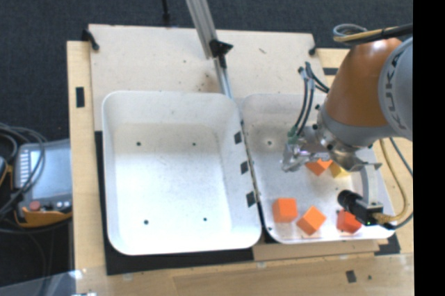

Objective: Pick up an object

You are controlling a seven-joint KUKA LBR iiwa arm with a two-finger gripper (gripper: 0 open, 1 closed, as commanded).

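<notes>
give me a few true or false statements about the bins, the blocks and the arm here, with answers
1. The orange blocks lie in the right bin. True: one orange cube and another orange block sit near its front edge.
2. The arm reaches in over the left bin. False: the arm is over the right bin.
3. A red block lies in the right bin's front right corner. True.
4. All blocks are orange. False: a yellow block lies beside an orange block under the wrist.
5. The gripper is above the bench outside both bins. False: it is low over the right bin, next to that orange block.
</notes>
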